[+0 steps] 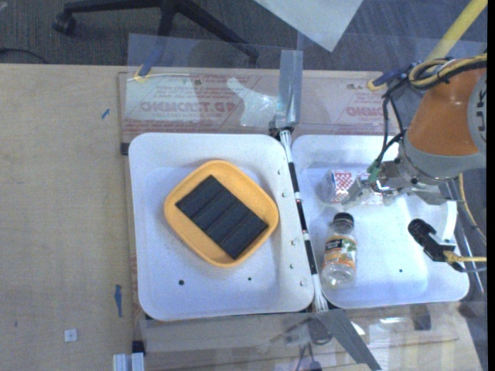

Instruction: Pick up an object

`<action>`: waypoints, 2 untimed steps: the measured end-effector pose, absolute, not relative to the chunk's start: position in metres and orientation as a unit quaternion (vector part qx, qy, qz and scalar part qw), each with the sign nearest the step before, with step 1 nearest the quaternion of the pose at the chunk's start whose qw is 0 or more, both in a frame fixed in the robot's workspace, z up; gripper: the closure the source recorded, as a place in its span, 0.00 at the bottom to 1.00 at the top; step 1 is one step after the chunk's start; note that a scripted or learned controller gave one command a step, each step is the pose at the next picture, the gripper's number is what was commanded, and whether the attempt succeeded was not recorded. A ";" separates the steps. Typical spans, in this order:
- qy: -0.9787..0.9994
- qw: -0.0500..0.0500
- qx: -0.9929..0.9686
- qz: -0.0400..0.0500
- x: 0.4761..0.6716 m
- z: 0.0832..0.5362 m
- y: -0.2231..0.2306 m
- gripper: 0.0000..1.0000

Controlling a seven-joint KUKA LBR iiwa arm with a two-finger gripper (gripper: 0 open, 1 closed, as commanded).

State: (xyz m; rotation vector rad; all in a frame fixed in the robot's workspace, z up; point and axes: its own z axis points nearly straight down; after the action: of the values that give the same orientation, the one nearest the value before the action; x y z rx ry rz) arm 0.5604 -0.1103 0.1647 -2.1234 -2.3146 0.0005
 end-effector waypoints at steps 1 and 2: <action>-0.738 0.000 -0.675 0.000 0.633 0.105 -0.107 0.00; -0.760 -0.002 -0.650 -0.002 0.599 0.088 -0.123 0.00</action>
State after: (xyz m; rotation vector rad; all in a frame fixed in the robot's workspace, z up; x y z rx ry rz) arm 0.5988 -0.1231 0.0880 -2.0438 -2.3914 -0.0067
